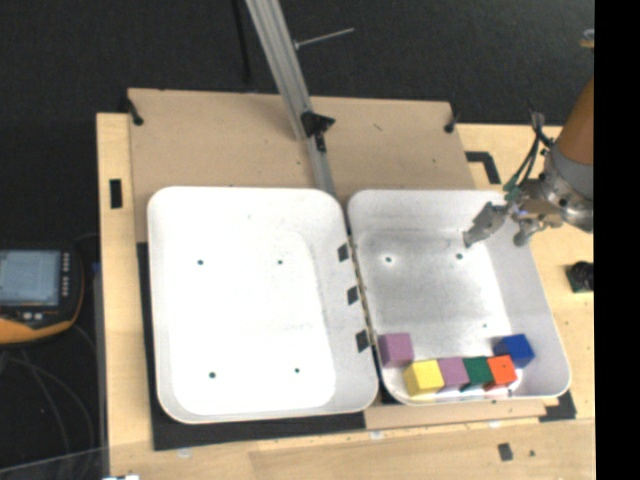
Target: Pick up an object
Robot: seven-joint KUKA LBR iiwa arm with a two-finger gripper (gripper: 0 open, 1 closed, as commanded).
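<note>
Closest to me, along the near wall of the right bin [520, 268], a row of small blocks sits huddled together: a yellow block [424, 376], a pale purple block [453, 371], a green block [476, 370] and an orange block [501, 370], touching or almost so. A second purple block [396, 347] stands just behind the yellow one, and a blue block [515, 348] just behind the orange one, near the bin's right wall. The left bin [250, 298] lies beside the right bin on the table [400, 118].

Farther back, the gripper [500, 223] hangs over the far right part of the right bin, well apart from the blocks. Its two fingers stand spread, with nothing between them.

To my eye the reach has yet to begin. A good pick would go for the second purple block or the blue one, since each has free sides; the packed row leaves little room for fingers. The gripper should come down straight, straddling the block on its clear faces, away from the bin wall.
</note>
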